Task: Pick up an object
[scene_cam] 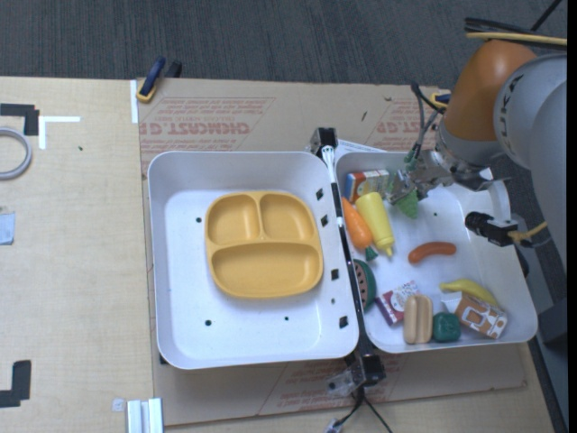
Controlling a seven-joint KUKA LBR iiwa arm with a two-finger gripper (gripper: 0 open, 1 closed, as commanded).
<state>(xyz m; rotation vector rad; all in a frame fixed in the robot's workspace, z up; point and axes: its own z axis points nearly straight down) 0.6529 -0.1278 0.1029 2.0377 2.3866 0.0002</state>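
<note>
We see the gripper (407, 180) low in the right bin (505, 269), at its far left corner | we cannot tell its finger state | it hangs over a green toy (407, 206), beside the yellow bottle (379, 224) and carrot (358, 227) | sausage (432, 253) lies apart mid-bin | yellow divided plate (264, 244) sits in the left bin (180, 314).
</note>
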